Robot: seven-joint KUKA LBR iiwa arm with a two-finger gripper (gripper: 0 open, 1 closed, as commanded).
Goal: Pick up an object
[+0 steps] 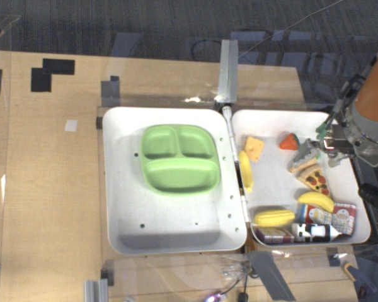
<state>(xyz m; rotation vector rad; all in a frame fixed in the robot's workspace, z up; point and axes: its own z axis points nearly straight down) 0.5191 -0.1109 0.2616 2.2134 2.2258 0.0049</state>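
The right bin (283,180) holds several toy foods. A yellow cheese wedge (254,148) and a red piece (289,141) lie toward the back. A pizza slice (315,181) lies in the middle right. A banana (316,200), a corn cob (274,218), a dark bottle (315,233) and a red box (344,218) crowd the front. A long yellow piece (245,170) lies along the left wall. My gripper (304,155) hangs low over the bin, just above the pizza slice's upper end and right of the red piece.
In the left bin (123,187) sits a green divided plate (178,158). The arm (368,115) with its orange band comes in over the right bin's far right rim. A metal post (227,68) stands behind the gap between the bins.
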